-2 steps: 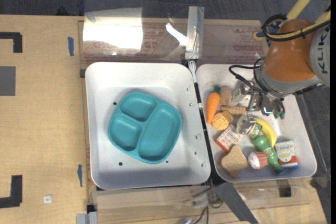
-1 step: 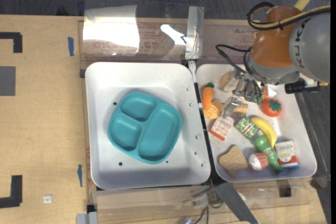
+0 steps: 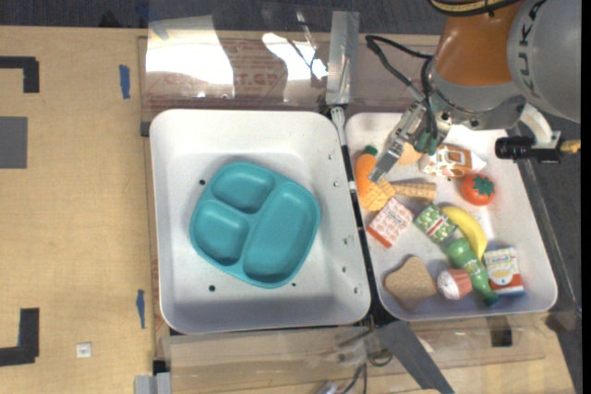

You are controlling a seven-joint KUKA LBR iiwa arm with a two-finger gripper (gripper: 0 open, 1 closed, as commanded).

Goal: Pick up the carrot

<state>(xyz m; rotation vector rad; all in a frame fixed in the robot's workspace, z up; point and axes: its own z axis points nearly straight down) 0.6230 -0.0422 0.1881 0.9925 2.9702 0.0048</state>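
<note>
The carrot [image 3: 366, 168], orange with a green top, lies at the left edge of the right bin [image 3: 540, 226], close to the wall between the bins. My gripper [image 3: 407, 152] hangs just right of it, over the back left part of that bin. It is open, and its left finger [image 3: 388, 158] slants down to the carrot's right side. Nothing is between the fingers.
Around the carrot are an orange waffle [image 3: 377, 195], a cone [image 3: 413, 190], a red-white packet [image 3: 391, 222], a tomato [image 3: 477, 188], a banana [image 3: 466, 229], a bread slice [image 3: 411, 281] and small cartons. The left bin [image 3: 175, 143] holds a teal divided plate [image 3: 256, 221].
</note>
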